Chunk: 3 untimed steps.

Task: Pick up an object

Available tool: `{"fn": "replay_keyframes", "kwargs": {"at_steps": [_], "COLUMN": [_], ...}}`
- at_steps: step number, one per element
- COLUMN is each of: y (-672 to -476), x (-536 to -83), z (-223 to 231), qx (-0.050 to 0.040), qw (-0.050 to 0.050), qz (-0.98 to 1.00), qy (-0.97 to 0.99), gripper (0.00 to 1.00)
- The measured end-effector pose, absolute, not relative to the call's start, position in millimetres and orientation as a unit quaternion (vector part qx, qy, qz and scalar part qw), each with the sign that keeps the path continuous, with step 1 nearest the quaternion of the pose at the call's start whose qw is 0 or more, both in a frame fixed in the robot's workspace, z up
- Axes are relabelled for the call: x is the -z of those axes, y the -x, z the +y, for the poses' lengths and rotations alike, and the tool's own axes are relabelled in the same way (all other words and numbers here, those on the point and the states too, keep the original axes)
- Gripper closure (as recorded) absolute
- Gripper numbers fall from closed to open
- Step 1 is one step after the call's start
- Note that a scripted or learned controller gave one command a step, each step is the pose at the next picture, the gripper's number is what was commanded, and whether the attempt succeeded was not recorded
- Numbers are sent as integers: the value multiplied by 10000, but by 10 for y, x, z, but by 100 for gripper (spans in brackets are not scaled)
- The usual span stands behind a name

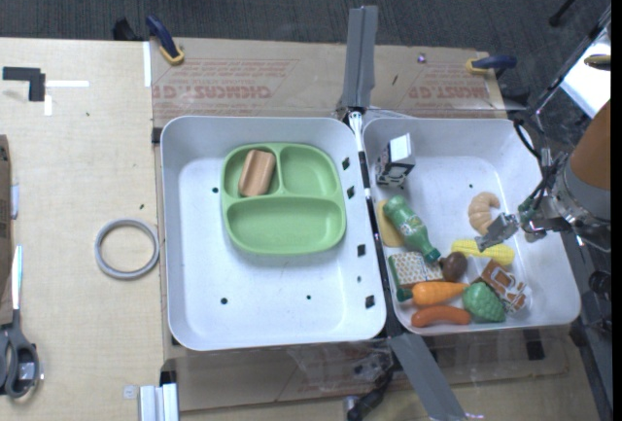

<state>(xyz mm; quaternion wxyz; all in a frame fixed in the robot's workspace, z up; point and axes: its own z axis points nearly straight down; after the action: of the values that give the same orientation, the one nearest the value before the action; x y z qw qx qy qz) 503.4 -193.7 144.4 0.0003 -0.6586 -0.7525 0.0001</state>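
The end effector [507,227] hangs low over the right bin [442,132], just right of the croissant [483,210] and above the corn cob [483,250]; whether it is spread or pressed together I cannot tell. The croissant seems the likeliest pick, lying just left of it with its long axis toward the bin's far wall. Nearer than the corn crowd a carrot [437,292], sausage [439,315] and broccoli [484,302]. Left of the croissant lies a green bottle [410,227]; farther left, the green plate [285,197] in the other bin.

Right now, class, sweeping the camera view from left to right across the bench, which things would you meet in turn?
Metal scissors → grey tape ring → tan bread roll in the green divided plate → green plastic bottle → pale croissant → gripper.
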Motion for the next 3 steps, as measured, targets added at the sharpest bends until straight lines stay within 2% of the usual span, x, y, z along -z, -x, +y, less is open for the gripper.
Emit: {"fn": "replay_keyframes", "kwargs": {"at_steps": [1, 2, 3], "y": [-4913, -5253, -5286], "x": [-1056, -908, -903], "z": [-2177, -1936, -1568], "qx": [14, -6, -13], "qw": [36, 6, 14], "qz": [-7456, -6949, -6354], "qy": [6664, 7191, 7722], "gripper": [0, 0, 0]}}
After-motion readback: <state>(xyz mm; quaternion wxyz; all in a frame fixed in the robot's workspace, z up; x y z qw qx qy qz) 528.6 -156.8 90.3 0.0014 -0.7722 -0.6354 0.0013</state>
